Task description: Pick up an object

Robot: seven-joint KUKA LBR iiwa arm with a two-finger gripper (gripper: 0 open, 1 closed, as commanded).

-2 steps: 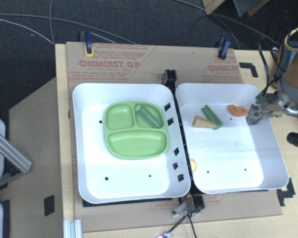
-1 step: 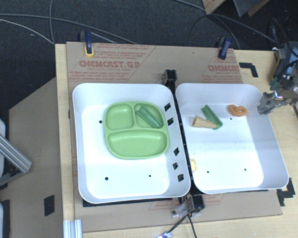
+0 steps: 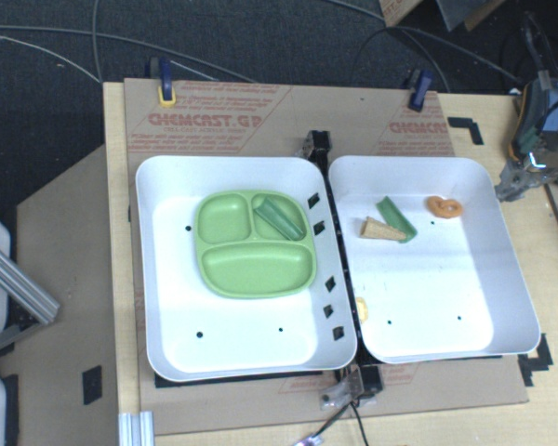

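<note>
Dark carpet with loose cables surrounds a brown board (image 3: pixel 260 110) printed with red lettering and held by blue clamps at its far edge. Two shallow white bins sit on it side by side. In the left bin (image 3: pixel 167 333) lies a green divided plate (image 3: pixel 251 272), and a green pod-shaped piece (image 3: pixel 281 216) rests in its upper right compartment. In the right bin (image 3: pixel 465 333) a tan wedge (image 3: pixel 379 229) touches a green strip (image 3: pixel 395 218) lying at a slant, and an orange ring-shaped item (image 3: pixel 444 208) sits near them toward the far right corner (apart from both). A small yellow bit (image 3: pixel 361 310) lies at that bin's left wall. The gripper (image 3: pixel 525 170) hangs off the right bin's far right corner, outside the rim; how it is set, I cannot tell.
</note>
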